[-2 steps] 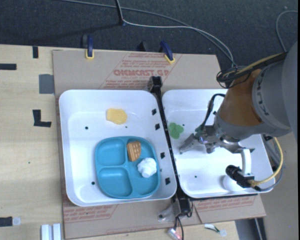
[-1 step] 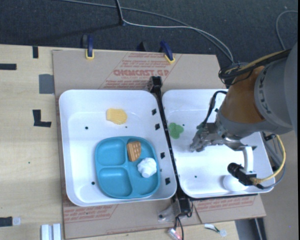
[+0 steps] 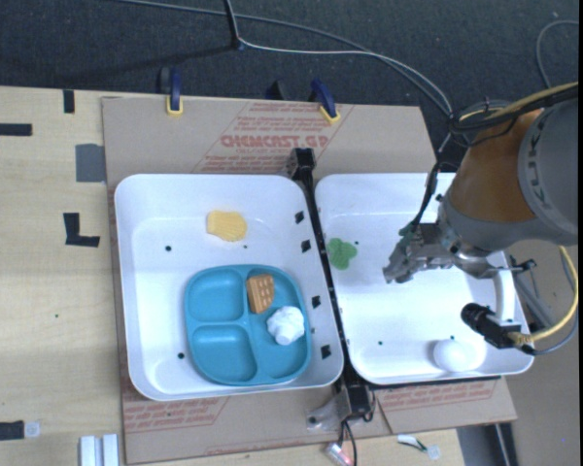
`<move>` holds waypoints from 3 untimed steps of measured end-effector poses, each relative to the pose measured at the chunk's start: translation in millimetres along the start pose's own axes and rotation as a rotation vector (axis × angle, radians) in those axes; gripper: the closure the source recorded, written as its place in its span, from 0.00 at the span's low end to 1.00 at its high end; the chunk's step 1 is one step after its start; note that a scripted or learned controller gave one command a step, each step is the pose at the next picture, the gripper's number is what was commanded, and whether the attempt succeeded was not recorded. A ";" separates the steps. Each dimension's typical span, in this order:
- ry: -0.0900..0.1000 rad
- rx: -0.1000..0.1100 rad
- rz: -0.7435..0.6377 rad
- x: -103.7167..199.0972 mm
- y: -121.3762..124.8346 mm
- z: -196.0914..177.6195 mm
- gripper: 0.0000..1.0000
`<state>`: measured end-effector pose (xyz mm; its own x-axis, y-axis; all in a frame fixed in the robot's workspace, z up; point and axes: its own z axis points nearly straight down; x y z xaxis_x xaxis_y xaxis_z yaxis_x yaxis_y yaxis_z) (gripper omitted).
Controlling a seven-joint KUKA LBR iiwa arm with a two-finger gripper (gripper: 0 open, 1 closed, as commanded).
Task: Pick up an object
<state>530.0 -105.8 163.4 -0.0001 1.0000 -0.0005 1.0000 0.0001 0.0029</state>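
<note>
The gripper (image 3: 400, 268) hung low over the right bin (image 3: 389, 352), reaching in from the right; whether its jaws were open or closed I could not tell, and nothing showed between them. Just left of the jaws, slightly higher in view, a small green object (image 3: 342, 252) lay on the bin floor near the divider. It looked roughly round, perhaps a little longer up-and-down in view, so its heading was unclear. A white ball (image 3: 458, 354) sat below and right of the jaws.
</note>
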 end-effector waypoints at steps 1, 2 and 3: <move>0.000 -0.001 0.000 0.0 0.9 -52.1 1.00; 0.002 0.003 -0.006 61.1 9.5 -54.4 1.00; 0.002 0.003 -0.006 121.1 16.8 -59.5 1.00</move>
<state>546.6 15.3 222.8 -0.0059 1.0000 0.0013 1.0000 0.0059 -0.0004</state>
